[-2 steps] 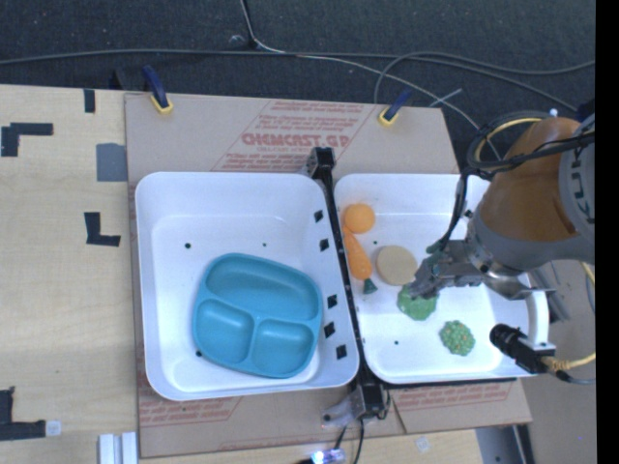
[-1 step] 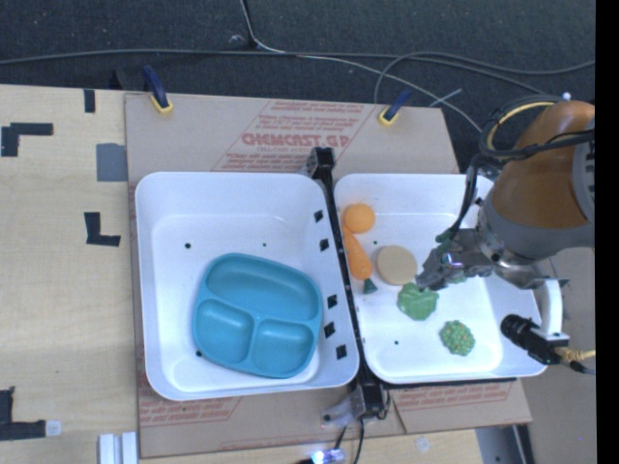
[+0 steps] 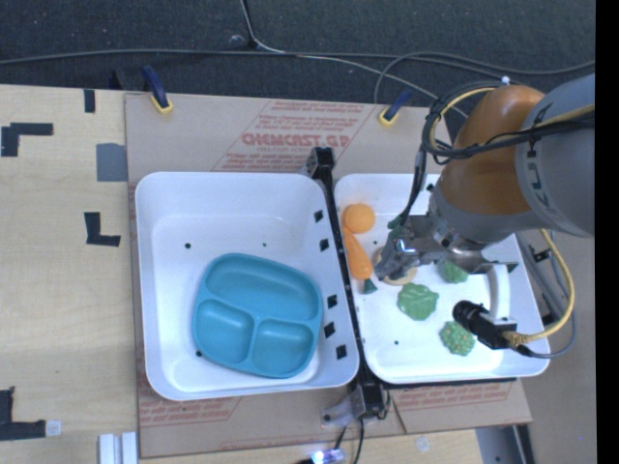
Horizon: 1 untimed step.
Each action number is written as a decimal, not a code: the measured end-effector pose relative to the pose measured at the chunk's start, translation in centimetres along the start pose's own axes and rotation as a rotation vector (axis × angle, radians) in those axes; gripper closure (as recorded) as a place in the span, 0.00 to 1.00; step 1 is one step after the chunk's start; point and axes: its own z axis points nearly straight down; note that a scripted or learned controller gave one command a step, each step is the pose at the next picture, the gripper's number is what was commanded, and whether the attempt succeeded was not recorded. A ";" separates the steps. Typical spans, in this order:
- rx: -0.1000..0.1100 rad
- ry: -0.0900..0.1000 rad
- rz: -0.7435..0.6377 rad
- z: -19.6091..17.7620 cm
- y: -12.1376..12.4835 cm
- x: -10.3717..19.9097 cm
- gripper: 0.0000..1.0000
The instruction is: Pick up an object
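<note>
Gripper [image 3: 395, 259] fingertips indistinct over right bin [image 3: 387, 356]

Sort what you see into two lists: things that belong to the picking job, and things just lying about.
Job:
tool
orange ball
orange carrot-shaped piece
green pieces
right bin

Lying about:
blue divided tray
left bin
clamps
cable
</note>
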 end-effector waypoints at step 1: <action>-0.001 0.000 -0.001 -0.9 1.9 5.8 1.00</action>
